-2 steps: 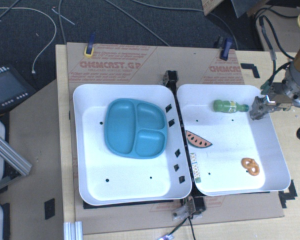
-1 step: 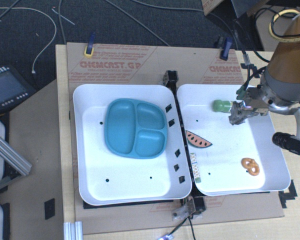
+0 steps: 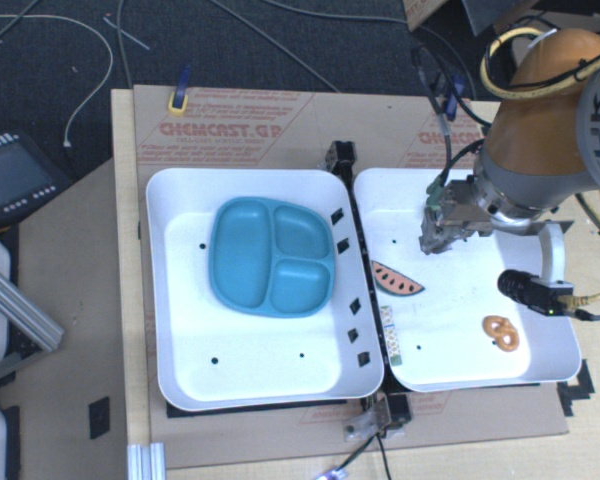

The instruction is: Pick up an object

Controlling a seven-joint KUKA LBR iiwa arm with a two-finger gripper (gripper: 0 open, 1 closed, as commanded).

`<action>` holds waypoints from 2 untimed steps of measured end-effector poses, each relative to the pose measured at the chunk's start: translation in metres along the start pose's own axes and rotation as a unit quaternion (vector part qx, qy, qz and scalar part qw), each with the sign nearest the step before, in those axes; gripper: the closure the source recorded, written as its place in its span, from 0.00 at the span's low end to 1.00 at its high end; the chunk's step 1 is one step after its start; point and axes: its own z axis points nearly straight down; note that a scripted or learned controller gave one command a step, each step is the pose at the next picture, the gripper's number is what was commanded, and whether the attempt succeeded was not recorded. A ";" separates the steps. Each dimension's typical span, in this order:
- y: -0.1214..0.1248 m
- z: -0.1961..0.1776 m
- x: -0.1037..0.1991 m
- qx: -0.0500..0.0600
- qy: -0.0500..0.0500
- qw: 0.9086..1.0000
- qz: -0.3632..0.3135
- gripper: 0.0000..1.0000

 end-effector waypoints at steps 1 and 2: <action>0.006 0.015 0.051 0.001 0.000 1.000 0.000 1.00; 0.018 0.022 0.106 -0.002 0.000 1.000 0.000 1.00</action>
